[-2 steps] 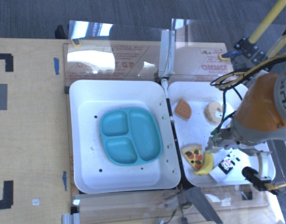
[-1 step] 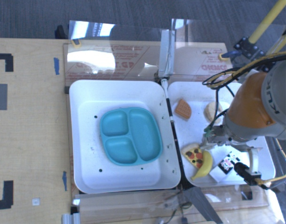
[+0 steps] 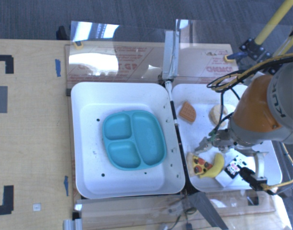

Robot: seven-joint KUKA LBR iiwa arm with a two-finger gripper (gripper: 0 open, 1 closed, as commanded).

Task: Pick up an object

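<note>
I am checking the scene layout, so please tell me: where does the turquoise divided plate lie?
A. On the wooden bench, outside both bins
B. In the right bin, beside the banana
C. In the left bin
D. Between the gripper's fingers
C: the turquoise divided plate lies flat in the left bin, apart from the banana in the right bin.

Bright even light, glare on clear panels (image 3: 113,56), arm perhaps slightly blurred

the pale wooden surface (image 3: 31,143) carries two shallow white bins side by side. the left bin (image 3: 84,128) sits against the right bin (image 3: 185,128), and clear plastic sheets (image 3: 132,56) lie just behind the left bin.
</note>
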